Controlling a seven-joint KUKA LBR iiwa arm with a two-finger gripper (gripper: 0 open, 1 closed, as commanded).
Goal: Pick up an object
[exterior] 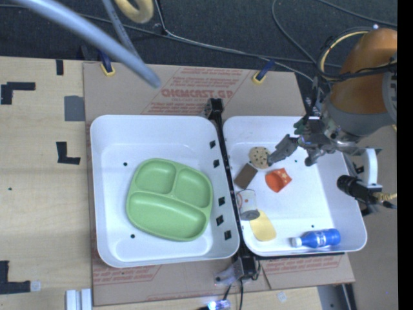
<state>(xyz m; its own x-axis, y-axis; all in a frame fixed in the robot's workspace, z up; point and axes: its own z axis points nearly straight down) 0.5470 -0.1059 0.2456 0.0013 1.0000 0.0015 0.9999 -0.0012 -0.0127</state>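
A blue bottle (316,239) is lying nearest in the right bin (352,202), a yellow piece (262,226) beside it. Farther back, the pincer (298,152) is hovering spread, gripping nothing, just above the orange block (278,179) and cookie (259,155). A green tray (170,199) is sitting in the left bin (106,166).

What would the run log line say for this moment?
arm: over right bin | gripper: open, holding nothing | nearest: orange object, cookie | left bin: green tray | pick: not yet done

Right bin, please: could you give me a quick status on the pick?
Pincer open, above right bin, holding nothing. Orange object just below-left of it, unpicked. Round cookie and brown block beside it; blue bottle apart at near wall.
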